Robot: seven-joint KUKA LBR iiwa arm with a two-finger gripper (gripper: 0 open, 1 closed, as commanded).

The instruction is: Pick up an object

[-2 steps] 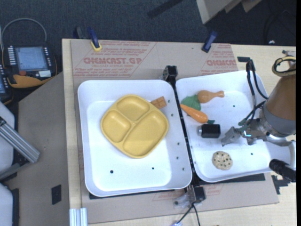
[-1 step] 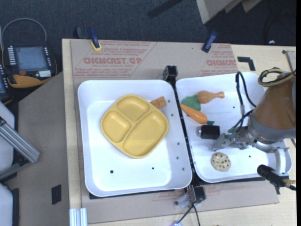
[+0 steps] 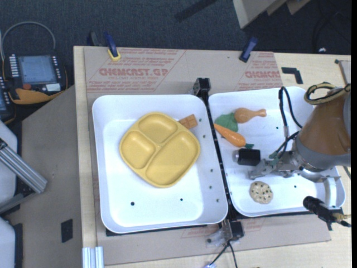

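In the right bin (image 3: 290,108) lie an orange carrot (image 3: 230,134) with a green leaf piece (image 3: 226,120), a tan drumstick (image 3: 249,114), a small black block (image 3: 247,157) and a round speckled cookie (image 3: 260,192). My gripper (image 3: 261,171) reaches in from the right and hangs low over the bin floor. It sits just right of and below the black block, and above the cookie. Nothing shows as held in it.
The left bin (image 3: 111,194) holds a yellow divided plate (image 3: 160,148) with a small brown block (image 3: 188,121) at its upper right rim. Black cables (image 3: 283,113) hang along the arm (image 3: 326,133) over the right bin's far side.
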